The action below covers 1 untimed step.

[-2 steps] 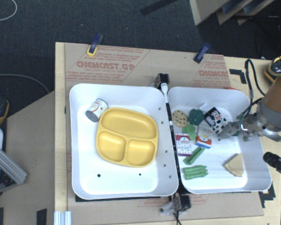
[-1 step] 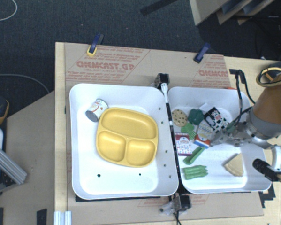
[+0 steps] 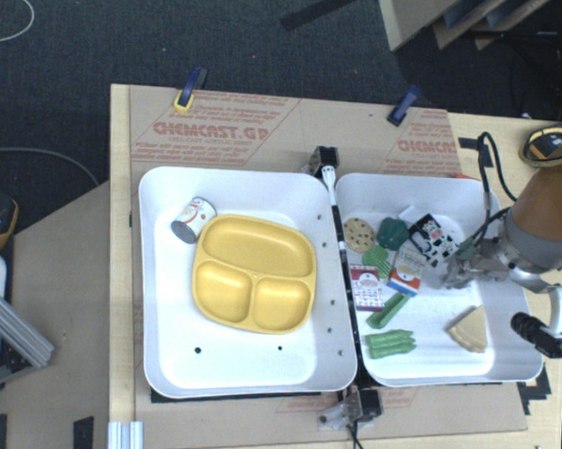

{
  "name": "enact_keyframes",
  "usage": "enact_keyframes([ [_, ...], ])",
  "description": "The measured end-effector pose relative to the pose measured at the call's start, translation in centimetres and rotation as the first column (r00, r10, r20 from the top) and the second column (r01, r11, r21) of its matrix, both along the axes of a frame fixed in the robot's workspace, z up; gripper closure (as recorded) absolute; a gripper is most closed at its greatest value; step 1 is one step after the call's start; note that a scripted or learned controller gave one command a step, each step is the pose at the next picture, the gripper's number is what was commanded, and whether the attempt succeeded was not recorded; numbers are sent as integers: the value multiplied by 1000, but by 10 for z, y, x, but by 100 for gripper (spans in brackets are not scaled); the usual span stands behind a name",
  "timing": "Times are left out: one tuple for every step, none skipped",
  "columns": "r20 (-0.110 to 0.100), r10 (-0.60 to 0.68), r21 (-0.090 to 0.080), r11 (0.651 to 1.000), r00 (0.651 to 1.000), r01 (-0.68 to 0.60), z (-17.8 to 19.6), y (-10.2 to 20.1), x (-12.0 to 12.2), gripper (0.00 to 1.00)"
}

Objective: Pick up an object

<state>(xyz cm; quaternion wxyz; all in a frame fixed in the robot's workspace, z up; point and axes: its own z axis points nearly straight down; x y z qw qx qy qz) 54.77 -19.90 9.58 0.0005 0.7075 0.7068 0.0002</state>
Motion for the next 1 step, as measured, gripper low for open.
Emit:
enact_keyframes([
  [4,2,-2,1000,1000,-2,46,-3,8,100],
])
